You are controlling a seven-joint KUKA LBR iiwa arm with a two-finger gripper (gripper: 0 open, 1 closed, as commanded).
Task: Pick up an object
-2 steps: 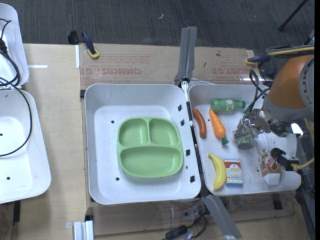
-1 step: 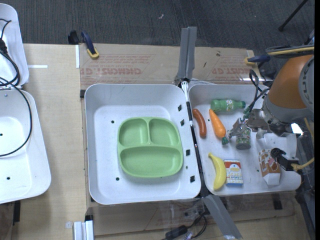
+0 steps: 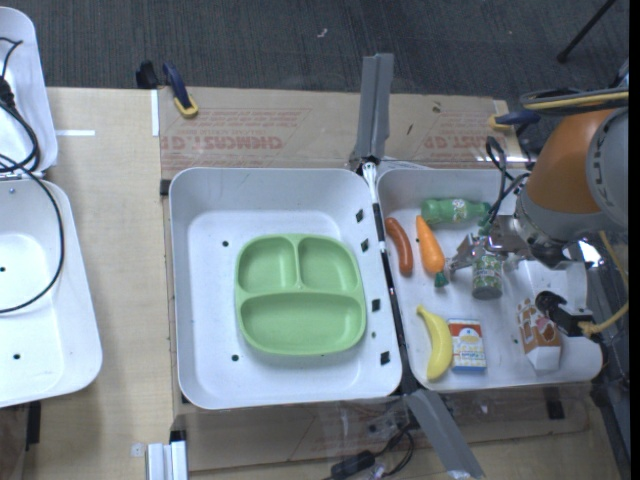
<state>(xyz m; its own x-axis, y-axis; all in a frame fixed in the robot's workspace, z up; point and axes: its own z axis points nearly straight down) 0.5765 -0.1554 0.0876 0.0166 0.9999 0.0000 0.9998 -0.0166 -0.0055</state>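
Fingers (image 3: pixel 478 259) over small cylindrical can (image 3: pixel 487 277); curved banana (image 3: pixel 433 340) nr.

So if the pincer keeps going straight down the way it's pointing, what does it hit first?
Most likely the small can, which sits directly under the pincer in the right bin; depth is hard to judge from above.

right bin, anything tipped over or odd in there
The green bottle lies on its side along the back wall of the right bin, and the small carton near the front right corner leans askew. The sausage, carrot and banana lie flat, unremarkable.
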